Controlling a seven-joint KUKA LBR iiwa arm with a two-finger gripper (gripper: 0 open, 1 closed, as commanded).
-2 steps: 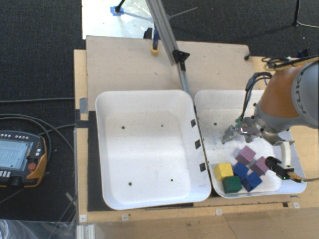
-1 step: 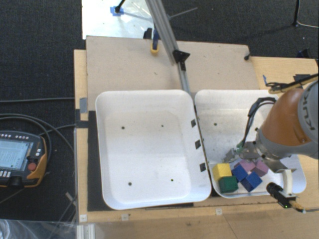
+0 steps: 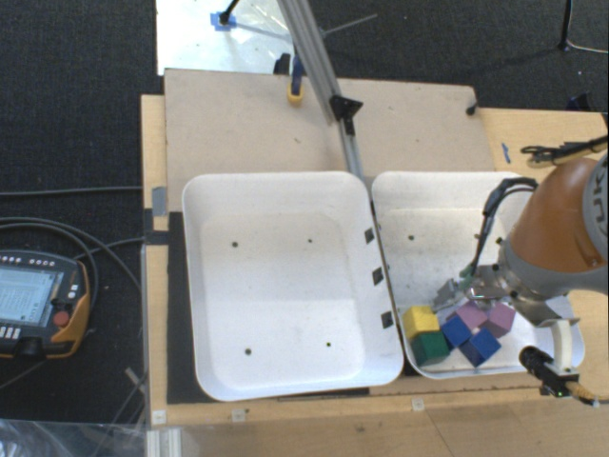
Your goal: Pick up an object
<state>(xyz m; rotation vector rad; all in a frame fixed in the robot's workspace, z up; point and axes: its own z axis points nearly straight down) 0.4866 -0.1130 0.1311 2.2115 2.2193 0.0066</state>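
Camera view: claw [image 3: 468, 298] sat low over block cluster in right bin [image 3: 419, 208] near corner; claw state — couldn't tell. Risk: purple block [image 3: 479, 314] jammed against blue block [image 3: 459, 331], so slip or nudge likely.

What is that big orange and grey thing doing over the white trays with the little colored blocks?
It's a robot arm, filmed by one camera looking down from above. It reaches in from the right. On the bench sit two shallow white bins: the left bin and the right bin. In the right bin's near corner lie small blocks: a yellow one, a green one, blue ones and purple ones. The arm's pincer hangs just over them, trying to pick one up. I can't tell whether it holds anything.
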